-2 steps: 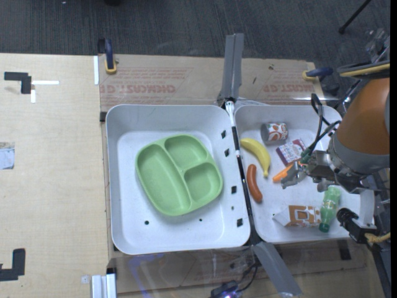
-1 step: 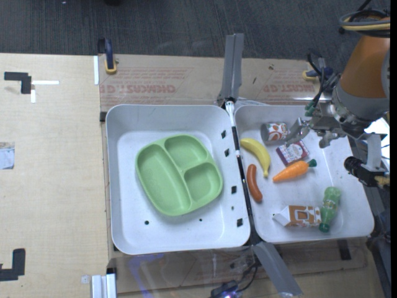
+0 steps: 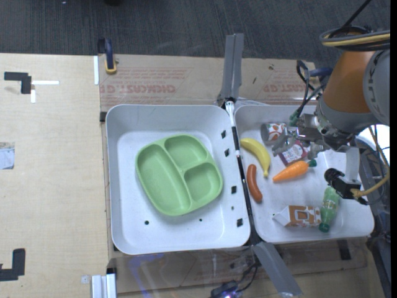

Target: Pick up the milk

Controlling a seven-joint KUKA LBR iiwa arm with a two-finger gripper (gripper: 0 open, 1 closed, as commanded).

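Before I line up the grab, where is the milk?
The milk carton lies on its side near the front edge of the right bin, just left of the green bottle and below the carrot.

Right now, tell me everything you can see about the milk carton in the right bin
The milk carton is a small box, white with an orange-brown printed panel, and looks like coated card. It lies on its side near the front edge of the right bin, its pointed white end toward the left. A green bottle lies tilted against its right end. The carrot sits apart, farther back. The gripper is farther back still, not touching it.
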